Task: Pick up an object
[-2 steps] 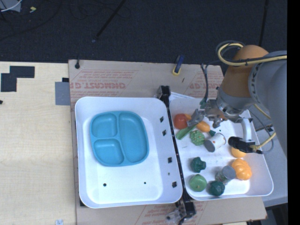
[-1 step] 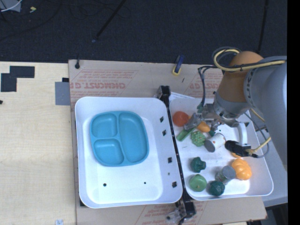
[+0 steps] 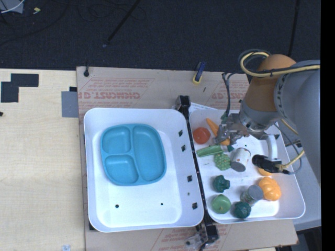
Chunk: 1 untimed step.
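Bench (image 3: 36, 156) of pale wood at far left, with a cardboard sheet (image 3: 131, 88) under two white bins. Left bin (image 3: 97, 192) holding a blue divided plate (image 3: 133, 155), three compartments, lying flat toward the bin's upper left. Directly to the right, side by side with it, right bin (image 3: 293, 205), crowded with small toy foods, all possible things to pick.

At the upper left of this bin, a red-orange tomato (image 3: 201, 135), and just above and right of it an orange carrot (image 3: 212, 125), lying tilted. Below the tomato, a long green pod (image 3: 209, 151), with a knobbly green piece (image 3: 222, 161) at its right end. Lower down, a dark green piece (image 3: 220, 183) and under it a light green apple (image 3: 220, 204). Right of the knobbly piece, a grey cylinder (image 3: 239, 159) on its side. Beside the apple, a dark teal piece (image 3: 242, 209), with a grey piece (image 3: 253, 193) above it and a yellow-orange piece (image 3: 270, 189) just right of that one.

Gripper (image 3: 229, 133) low in the upper part of the right bin, just right of the carrot and above the knobbly green piece, with a small orange piece (image 3: 224, 140) close under it. Cannot tell whether apart, together or clamped on something: too small and dark there.

Arm (image 3: 293, 95) reaching in from the right, grey, bent over the bin's upper right corner, orange band (image 3: 264, 88) above the wrist, wrist directed down and to the left.
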Each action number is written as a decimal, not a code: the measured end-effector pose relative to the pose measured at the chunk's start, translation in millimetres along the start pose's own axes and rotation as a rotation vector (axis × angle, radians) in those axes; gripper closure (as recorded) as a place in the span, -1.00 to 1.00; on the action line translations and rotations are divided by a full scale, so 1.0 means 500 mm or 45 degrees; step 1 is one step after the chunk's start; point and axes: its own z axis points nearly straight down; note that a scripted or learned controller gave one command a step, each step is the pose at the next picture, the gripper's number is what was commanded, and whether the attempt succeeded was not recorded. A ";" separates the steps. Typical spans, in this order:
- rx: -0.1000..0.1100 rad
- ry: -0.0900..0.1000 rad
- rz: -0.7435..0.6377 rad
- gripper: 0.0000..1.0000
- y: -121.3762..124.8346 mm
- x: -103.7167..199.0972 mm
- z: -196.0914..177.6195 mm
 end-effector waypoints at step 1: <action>-0.008 -0.002 -0.003 1.00 0.018 0.006 -0.099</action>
